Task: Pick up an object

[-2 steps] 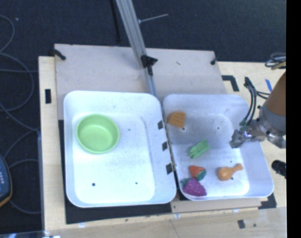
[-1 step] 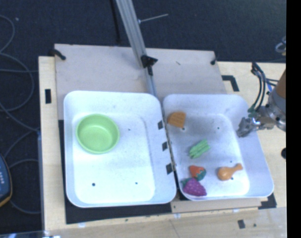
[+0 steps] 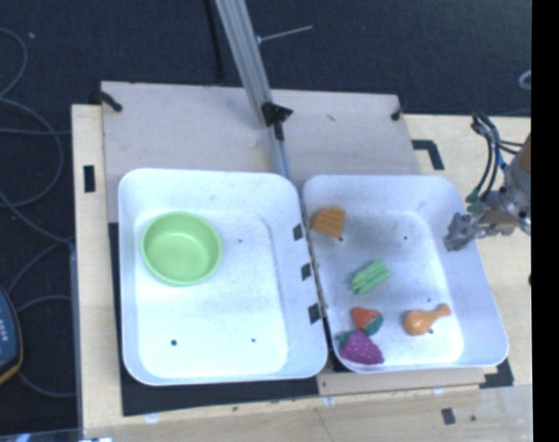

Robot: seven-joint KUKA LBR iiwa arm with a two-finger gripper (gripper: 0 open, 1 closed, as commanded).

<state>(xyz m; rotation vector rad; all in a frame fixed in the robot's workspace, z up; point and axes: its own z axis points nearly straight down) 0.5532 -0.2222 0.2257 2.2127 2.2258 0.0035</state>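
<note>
The right bin (image 3: 463, 274) holds several toy foods: an orange-brown bread piece (image 3: 329, 221) at its upper left, a green vegetable (image 3: 370, 275) in the middle, a red strawberry (image 3: 366, 319), a purple grape bunch (image 3: 361, 347) at the front, and an orange drumstick (image 3: 425, 319) at the front right. My gripper (image 3: 460, 231) hangs at the right rim of this bin, to the right of the green vegetable and apart from every toy. Nothing shows between its fingers.
A green bowl (image 3: 180, 248) stands in the left bin (image 3: 261, 339) toward its upper left. A grey metal pole (image 3: 247, 53) slants up from the gap between the bins. Cables lie on the dark floor at the left.
</note>
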